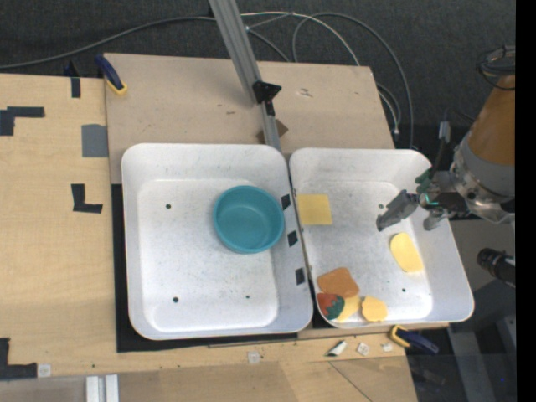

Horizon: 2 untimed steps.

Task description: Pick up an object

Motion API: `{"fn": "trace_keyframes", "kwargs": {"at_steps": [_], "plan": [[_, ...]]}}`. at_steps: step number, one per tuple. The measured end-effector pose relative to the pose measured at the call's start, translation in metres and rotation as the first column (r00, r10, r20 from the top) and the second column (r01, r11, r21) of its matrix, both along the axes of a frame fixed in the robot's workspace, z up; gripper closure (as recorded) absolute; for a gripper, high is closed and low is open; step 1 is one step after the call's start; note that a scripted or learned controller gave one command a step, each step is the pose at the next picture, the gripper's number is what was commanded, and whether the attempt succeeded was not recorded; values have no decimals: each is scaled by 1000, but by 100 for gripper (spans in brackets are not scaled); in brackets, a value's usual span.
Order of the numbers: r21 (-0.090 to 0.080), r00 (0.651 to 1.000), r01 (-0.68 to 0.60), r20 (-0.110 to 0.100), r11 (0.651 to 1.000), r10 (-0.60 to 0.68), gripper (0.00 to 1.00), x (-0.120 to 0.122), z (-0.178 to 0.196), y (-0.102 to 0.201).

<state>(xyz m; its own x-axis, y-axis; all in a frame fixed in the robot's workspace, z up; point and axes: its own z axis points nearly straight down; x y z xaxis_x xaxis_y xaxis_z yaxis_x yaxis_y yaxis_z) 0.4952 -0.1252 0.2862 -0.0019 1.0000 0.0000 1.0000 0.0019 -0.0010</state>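
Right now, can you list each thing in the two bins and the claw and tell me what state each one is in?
Blue bowl: upright, mouth up, in the left bin.
Yellow square: lying flat in the right bin.
Yellow oval piece: lying loose below the claw.
Orange piece: lying by the near wall.
Red and green piece: touching the orange piece.
Small yellow piece: lying flat.
Claw: above the right bin, holding nothing.

Left bin (146,224): one teal bowl (248,218), upright, mouth up, right of centre. Right bin (452,296): pale yellow square piece (316,209), flat, near the far-left wall; yellow oblong piece (406,252), flat, right of centre; orange piece (337,280) at the near-left; red-and-green piece (332,306) touching its near edge; small round yellow piece (373,309) just right of these
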Motion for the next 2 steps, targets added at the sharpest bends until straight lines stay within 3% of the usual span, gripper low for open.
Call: {"fn": "trace_keyframes", "kwargs": {"at_steps": [1,2], "plan": [[0,1000,0,0,1000,0,0,0,0,0],[1,1000,2,-6,1000,-2,0,-8,-57,-7]]}}
